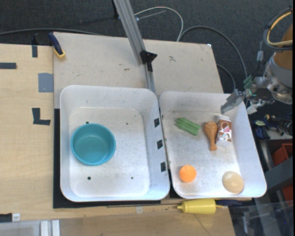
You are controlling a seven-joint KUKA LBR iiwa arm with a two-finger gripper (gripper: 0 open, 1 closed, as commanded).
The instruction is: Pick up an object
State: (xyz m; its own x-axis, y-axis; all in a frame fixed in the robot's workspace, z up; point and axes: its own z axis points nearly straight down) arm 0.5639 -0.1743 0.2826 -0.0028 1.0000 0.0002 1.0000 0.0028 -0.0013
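Observation:
The right bin (246,132) holds a green pod-like piece (187,126), a brown drumstick (211,133), a red and white packet (224,131), an orange ball (187,173) and a beige ball (232,181). My gripper (234,101) hangs over the bin's far right rim, just above and right of the packet, with nothing seen in it. The arm's orange-banded wrist (280,43) is at the upper right.
The left bin (69,97) contains a blue bowl (93,144). A yellow bottle (199,206) lies on the bench in front of the right bin. A grey slanted pole (132,26) crosses above the divide between bins. Cables run behind.

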